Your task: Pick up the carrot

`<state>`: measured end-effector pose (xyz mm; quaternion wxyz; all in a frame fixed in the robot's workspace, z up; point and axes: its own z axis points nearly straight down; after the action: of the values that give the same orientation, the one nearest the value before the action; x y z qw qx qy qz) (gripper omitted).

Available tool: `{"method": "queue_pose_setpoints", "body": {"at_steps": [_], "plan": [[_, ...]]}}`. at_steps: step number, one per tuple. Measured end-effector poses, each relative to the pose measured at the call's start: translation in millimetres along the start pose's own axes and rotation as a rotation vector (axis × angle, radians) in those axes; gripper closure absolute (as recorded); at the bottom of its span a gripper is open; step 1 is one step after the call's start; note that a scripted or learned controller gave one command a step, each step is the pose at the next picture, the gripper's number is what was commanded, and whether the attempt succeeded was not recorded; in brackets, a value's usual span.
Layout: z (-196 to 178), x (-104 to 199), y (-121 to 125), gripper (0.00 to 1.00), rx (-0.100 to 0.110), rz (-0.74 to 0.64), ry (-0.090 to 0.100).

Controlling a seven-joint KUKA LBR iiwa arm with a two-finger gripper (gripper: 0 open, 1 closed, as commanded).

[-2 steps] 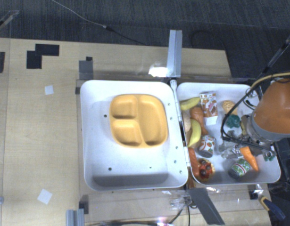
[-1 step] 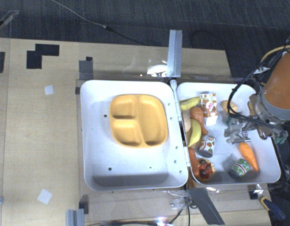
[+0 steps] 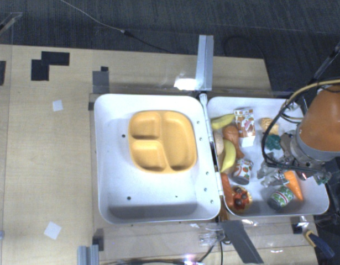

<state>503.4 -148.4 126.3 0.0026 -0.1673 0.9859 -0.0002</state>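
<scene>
Jaw state: we cannot tell; gripper (image 3: 277, 175) sits low in right bin (image 3: 319, 206). Carrot (image 3: 293, 184), orange, tapered, lies just beside it.

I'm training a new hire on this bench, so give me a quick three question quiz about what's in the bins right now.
1. True or false: the yellow divided plate sits in the left bin.
2. Which lies nearest the carrot? A) bananas B) green can C) plate
3. Fill in: the arm's orange band hangs over the ____ bin.

Key: 1 true; 2 B; 3 right.
</scene>
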Motion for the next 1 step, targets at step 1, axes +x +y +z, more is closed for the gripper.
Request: {"method": "queue_pose_setpoints", "body": {"at_steps": [1], "plan": [[-104.8, -54.9, -10.4, 1.0, 0.004, 0.262, -0.01]]}}
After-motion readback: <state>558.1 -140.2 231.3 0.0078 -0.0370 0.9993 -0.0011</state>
